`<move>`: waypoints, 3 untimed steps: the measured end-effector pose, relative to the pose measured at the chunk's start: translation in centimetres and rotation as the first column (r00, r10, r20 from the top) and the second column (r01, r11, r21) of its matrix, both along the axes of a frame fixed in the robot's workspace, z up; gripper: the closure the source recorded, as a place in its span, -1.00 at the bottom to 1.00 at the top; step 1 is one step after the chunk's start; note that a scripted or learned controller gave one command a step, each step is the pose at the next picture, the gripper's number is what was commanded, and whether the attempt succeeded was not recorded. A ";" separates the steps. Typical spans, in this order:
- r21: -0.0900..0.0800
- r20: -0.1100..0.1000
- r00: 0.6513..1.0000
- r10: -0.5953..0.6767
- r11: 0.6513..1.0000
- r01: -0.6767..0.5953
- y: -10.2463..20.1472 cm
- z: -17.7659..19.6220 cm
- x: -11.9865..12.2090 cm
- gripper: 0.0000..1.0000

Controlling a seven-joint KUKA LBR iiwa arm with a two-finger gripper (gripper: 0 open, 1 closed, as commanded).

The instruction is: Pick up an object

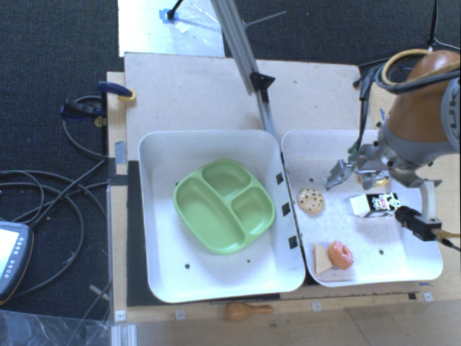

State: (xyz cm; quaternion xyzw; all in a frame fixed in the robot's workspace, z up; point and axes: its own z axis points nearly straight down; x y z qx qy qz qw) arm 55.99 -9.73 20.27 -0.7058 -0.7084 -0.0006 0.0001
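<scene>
Right bin (403, 269) holds a chocolate-chip cookie (310, 201) near its left wall, a glazed donut (340, 254) on a tan card (322, 259) at the front, and a small black-and-white carton (374, 205) mid-bin. Claw (343, 171) hangs above the bin floor, just right of the cookie, fingers spread, grasping nothing. Left bin (155, 265) carries a green divided plate (225, 205). A wooden piece (248, 310) lies on the surface in front.
</scene>
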 end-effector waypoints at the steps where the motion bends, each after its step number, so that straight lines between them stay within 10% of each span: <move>1: 0.000 0.001 1.000 -0.001 1.000 0.001 0.0 0.0 0.0 -1.00; 3: 0.000 -0.006 1.000 -0.003 1.000 0.003 1.3 -9.9 -0.5 -1.00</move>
